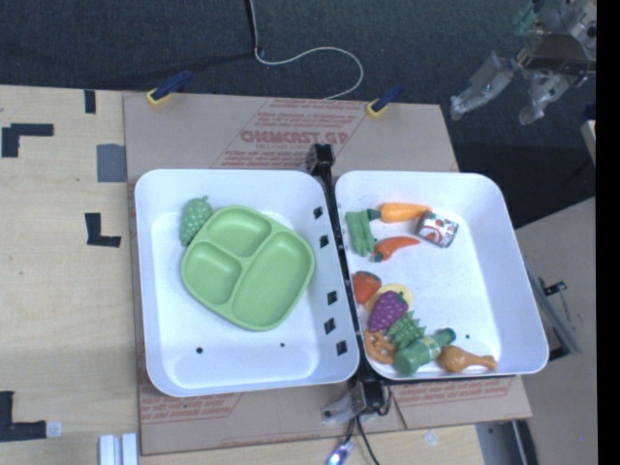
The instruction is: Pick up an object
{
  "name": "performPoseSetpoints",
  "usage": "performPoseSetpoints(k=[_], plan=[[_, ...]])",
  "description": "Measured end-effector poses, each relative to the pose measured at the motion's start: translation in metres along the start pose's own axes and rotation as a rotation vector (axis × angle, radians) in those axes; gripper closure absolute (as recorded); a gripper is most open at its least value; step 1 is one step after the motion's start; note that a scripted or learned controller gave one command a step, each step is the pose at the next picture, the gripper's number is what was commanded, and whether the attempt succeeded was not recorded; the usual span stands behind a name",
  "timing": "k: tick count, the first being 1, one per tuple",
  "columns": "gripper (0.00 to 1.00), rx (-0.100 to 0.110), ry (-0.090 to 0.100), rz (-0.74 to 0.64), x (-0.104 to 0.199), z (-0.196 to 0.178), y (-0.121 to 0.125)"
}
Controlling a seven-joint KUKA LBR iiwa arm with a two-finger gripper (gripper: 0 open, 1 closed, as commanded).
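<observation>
My gripper [496, 107] hangs high over the dark floor at the top right, beyond the far right corner of the right bin [484, 289]. Its two pale fingers [475, 90] are spread, open, with nothing between them. Toy foods lie in the right bin: a carrot [402, 212], a small can [437, 229], green beans [358, 231], an orange pepper [395, 247], a red piece [366, 286], purple grapes [386, 310] and an orange gourd [465, 360]. The left bin [165, 337] holds a green divided plate [247, 267] and green grapes [196, 219].
Both bins rest on a cardboard sheet [281, 134] held by blue and yellow clamps [170, 87]. A white cable [310, 56] loops across the dark floor behind it. Black clips run along the seam between the bins [334, 289].
</observation>
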State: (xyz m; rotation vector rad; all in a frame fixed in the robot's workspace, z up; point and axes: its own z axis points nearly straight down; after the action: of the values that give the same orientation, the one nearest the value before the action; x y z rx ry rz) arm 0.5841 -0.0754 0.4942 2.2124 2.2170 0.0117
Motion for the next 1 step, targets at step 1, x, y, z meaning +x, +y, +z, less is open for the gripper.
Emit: performPoseSetpoints(k=[1], plan=[[1.00, 0.012, -0.001, -0.001, 0.0009, -0.0019, 0.0017]])
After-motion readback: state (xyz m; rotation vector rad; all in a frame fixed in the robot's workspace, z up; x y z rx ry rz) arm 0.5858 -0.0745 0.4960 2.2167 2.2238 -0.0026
